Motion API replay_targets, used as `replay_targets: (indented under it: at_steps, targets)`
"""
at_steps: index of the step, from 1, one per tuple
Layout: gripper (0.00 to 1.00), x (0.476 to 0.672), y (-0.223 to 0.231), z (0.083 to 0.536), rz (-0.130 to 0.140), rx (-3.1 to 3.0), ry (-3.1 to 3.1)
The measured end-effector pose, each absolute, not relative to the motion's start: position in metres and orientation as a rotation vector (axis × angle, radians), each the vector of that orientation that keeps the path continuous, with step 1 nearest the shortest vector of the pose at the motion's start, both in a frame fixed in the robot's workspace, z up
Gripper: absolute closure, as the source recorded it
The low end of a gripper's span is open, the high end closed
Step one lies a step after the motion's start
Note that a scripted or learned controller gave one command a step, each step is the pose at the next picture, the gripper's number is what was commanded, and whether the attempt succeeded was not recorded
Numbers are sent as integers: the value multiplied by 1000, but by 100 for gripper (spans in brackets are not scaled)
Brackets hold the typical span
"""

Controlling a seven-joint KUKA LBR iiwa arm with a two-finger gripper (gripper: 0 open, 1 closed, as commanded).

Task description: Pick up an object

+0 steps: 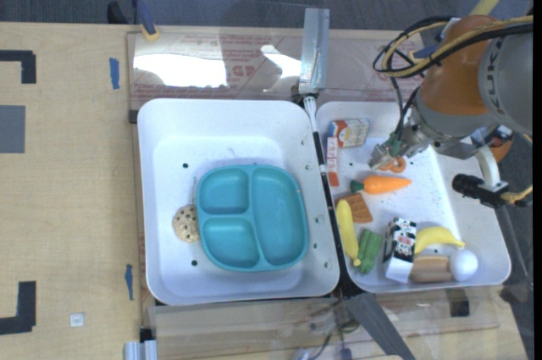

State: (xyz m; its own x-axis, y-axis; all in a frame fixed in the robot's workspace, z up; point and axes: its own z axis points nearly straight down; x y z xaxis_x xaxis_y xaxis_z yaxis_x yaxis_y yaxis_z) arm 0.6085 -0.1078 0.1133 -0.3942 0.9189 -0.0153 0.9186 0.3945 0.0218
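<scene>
You have a teal divided tray (251, 217) in the left bin (161, 130). At its nine o'clock, touching, lies a cookie (185, 223).

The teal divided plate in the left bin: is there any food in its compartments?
Empty. All three compartments of the teal plate show bare teal surface; the cookie lies beside its left rim, on the bin floor.

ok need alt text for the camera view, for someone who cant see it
A grey and orange robot arm lowers its gripper just above a toy carrot in the right bin of toy food. The left bin holds a teal divided plate with a cookie beside it.
</scene>
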Motion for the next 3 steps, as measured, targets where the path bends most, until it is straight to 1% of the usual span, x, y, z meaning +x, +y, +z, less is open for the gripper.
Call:
replay_targets:
  at_steps: [1,2,3]
  targets:
    - [0,608,-108,112,14,1716,2604]
    - [0,586,-139,94,13,1678,2633]
    - [0,596,-132,93,8,1644,2653]
